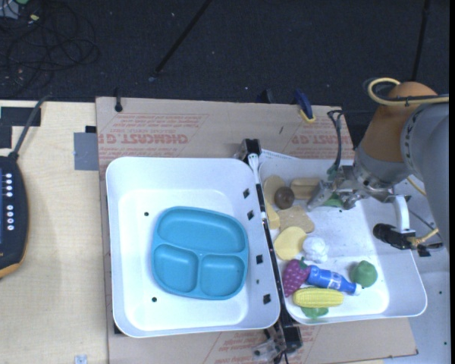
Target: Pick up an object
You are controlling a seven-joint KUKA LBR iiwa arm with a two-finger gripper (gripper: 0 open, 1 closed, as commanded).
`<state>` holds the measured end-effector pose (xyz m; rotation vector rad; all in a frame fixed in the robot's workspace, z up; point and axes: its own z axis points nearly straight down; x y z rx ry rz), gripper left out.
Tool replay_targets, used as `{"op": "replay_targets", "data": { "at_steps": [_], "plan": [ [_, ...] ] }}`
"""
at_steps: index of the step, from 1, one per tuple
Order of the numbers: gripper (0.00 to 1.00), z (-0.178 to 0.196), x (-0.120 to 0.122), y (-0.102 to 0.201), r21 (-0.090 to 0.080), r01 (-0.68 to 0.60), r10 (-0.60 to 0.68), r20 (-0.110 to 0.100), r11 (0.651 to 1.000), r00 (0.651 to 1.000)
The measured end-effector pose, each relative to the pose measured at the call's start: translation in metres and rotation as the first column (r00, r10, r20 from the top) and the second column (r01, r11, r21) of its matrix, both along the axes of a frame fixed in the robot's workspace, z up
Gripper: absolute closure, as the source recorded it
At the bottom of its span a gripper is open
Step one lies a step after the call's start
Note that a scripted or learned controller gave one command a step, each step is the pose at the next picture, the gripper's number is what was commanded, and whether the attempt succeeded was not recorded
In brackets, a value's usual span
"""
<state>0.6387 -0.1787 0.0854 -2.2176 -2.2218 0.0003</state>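
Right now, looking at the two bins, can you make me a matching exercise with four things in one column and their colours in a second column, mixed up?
Things:
1. divided plate in the left bin
2. corn cob
3. grape bunch
4. round object near the right bin's right side

Colours:
A. purple
B. green
C. blue
D. yellow

Pairs: 1-C, 2-D, 3-A, 4-B

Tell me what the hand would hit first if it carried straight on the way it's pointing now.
The hand points left, low over the right bin. Straight on, it would probably first meet the small brown ball; the view leaves depth uncertain.
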Motion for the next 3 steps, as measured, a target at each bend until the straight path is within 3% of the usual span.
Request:
{"op": "replay_targets", "data": {
  "at_steps": [1, 2, 3],
  "plan": [
    [0.0, 0.001, 0.004, -0.032, 0.001, 0.003, -0.003, -0.007, 1.0, 1.0],
    [0.0, 0.002, 0.005, 0.047, 0.002, -0.004, 0.004, -0.002, 1.0, 1.0],
    [0.0, 0.005, -0.058, 0.092, -0.013, 0.005, -0.005, 0.009, 1.0, 1.0]
  ]
}}
